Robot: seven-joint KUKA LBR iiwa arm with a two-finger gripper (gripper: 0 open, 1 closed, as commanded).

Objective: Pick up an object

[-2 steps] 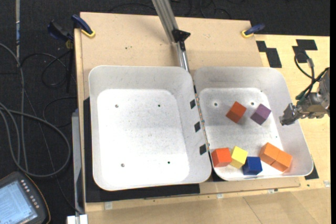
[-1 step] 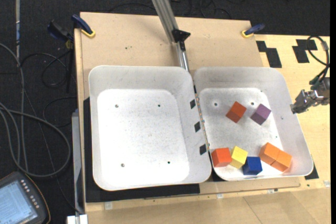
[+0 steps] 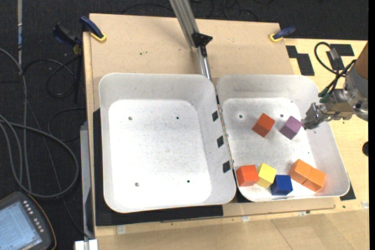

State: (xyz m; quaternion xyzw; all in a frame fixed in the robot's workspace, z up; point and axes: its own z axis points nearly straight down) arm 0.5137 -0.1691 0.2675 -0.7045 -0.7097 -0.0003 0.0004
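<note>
The right bin point(image 3: 328, 143) holds several blocks. An orange cube point(image 3: 263, 125) and a purple cube point(image 3: 290, 127) lie near its middle. Along its front edge sit a red-orange cube point(image 3: 247, 175), a yellow cube point(image 3: 266, 174), a blue cube point(image 3: 282, 184) and a larger orange block point(image 3: 307, 174). My gripper point(image 3: 311, 117) reaches in from the right and hangs low over the bin's right side, just right of the purple cube. I see nothing held in it.
The left bin point(image 3: 111, 126) stands beside the right one on the wooden bench point(image 3: 152, 44). A slanted metal pole point(image 3: 179, 0) crosses the back. Clamps point(image 3: 94, 29) grip the bench's far corners. Cables lie on the floor at left.
</note>
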